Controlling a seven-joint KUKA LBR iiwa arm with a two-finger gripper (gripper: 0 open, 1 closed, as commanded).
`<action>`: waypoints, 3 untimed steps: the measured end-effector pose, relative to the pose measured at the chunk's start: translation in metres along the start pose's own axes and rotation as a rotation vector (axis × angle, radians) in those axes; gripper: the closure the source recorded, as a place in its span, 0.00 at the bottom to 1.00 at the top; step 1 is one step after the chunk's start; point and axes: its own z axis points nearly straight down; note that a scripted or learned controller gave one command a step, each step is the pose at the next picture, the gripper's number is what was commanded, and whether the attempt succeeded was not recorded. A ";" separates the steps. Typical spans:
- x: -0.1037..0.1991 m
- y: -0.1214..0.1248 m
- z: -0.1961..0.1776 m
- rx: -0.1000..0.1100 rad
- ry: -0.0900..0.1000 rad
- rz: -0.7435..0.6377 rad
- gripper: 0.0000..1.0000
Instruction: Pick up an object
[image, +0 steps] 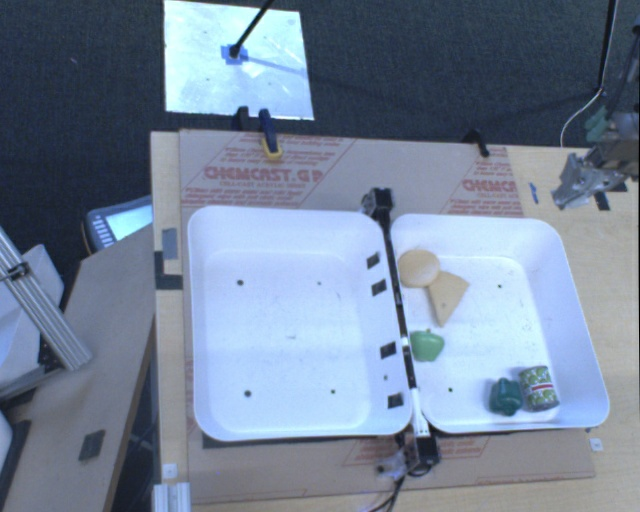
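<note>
The right bin (560, 300) holds several small items. A round tan disc (419, 267) lies near its far left corner, touching a tan wedge (447, 296). A green pepper-like piece (427, 345) sits by the divider. At the near right, a teal object (505, 396) rests against a small can with a red and green label (538, 387). My gripper (580, 185) hangs at the view's right edge, outside the bin and beyond its far right corner, well apart from every item. Nothing shows in its grasp.
The left bin (205, 320) stands beside the right one on a cardboard sheet (300, 170). A shiny metal plate (238, 60) lies at the back left. A yellow clamp (270, 148) grips the bench's far edge. A cable (600, 90) hangs near the gripper.
</note>
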 end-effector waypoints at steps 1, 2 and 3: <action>-0.038 -0.071 -0.106 -0.005 -0.004 0.011 1.00; 0.043 -0.072 0.021 0.018 0.002 -0.002 1.00; 0.126 -0.069 -0.091 -0.004 0.003 -0.006 1.00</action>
